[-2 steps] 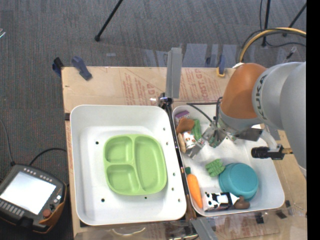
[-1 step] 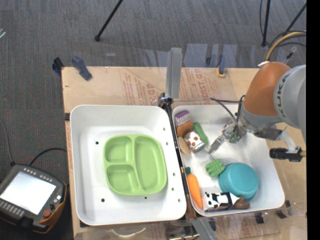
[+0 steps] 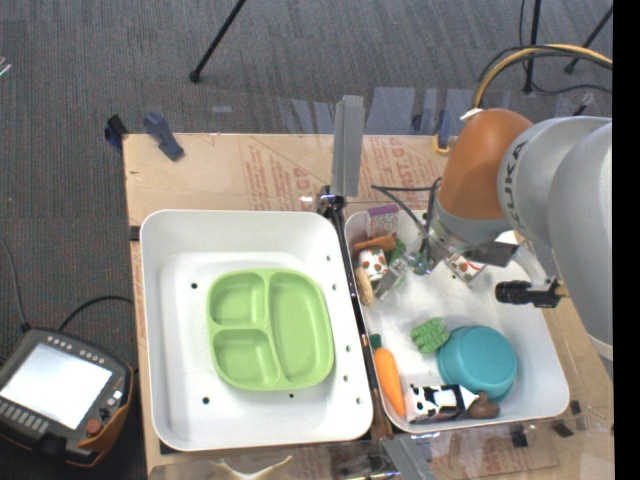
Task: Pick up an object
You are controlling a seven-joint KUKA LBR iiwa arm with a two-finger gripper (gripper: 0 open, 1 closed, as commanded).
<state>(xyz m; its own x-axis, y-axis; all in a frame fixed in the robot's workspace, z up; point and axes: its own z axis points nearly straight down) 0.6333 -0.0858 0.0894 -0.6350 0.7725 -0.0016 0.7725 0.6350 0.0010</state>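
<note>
We count two white bins side by side on the table (image 3: pixel 230 173). The left bin (image 3: pixel 170 238) holds one thing, a green divided plate (image 3: pixel 270 328) with three compartments, lying flat near its middle. Taking that plate as our landmark, the right bin (image 3: pixel 545 368) lies just right of it and carries the loose objects: one orange carrot (image 3: pixel 389 380) closest to the plate's lower right corner, one black-and-white cow-patterned toy (image 3: pixel 440 400) right of the carrot, one small brown piece (image 3: pixel 484 405) beyond that, one teal bowl (image 3: pixel 478 361) turned upside down, one green leafy toy (image 3: pixel 431 335) touching the bowl's left edge, and a cluster of small items (image 3: pixel 372 258) up and right of the plate, too jumbled for us to count. The arm (image 3: pixel 540 183) reaches in from the right, and its pincer (image 3: pixel 410 263) hangs low over that cluster; we cannot tell how its fingers stand, nor see any object held.
</note>
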